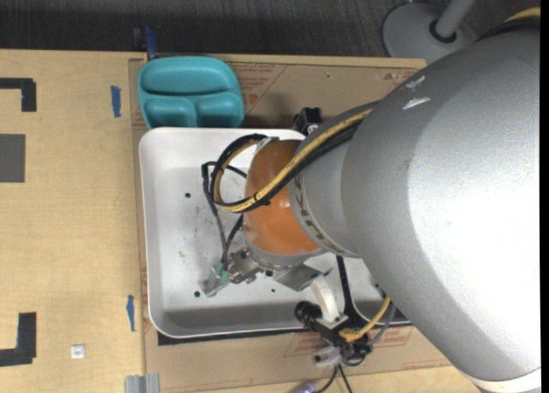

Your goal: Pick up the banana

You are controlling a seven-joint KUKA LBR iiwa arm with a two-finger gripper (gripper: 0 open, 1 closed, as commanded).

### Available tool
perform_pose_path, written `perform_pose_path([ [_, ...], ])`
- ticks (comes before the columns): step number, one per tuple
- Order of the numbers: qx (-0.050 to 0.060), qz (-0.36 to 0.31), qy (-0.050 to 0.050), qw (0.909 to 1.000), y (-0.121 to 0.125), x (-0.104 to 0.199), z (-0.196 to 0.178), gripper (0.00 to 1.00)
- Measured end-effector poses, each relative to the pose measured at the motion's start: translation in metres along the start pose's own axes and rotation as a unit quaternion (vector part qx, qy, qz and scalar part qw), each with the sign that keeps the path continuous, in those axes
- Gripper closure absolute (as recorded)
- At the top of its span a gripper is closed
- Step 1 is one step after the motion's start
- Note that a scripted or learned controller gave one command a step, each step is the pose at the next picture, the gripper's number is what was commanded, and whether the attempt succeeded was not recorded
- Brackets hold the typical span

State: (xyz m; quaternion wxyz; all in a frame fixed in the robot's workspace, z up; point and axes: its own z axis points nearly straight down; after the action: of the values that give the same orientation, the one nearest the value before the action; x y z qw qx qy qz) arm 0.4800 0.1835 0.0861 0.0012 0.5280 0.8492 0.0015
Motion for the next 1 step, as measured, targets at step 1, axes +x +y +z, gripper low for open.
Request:
perform_pose_path([
  [1,0.002,0.16,0.0,0.987,0.0272,0.0211,-0.074,0.0],
])
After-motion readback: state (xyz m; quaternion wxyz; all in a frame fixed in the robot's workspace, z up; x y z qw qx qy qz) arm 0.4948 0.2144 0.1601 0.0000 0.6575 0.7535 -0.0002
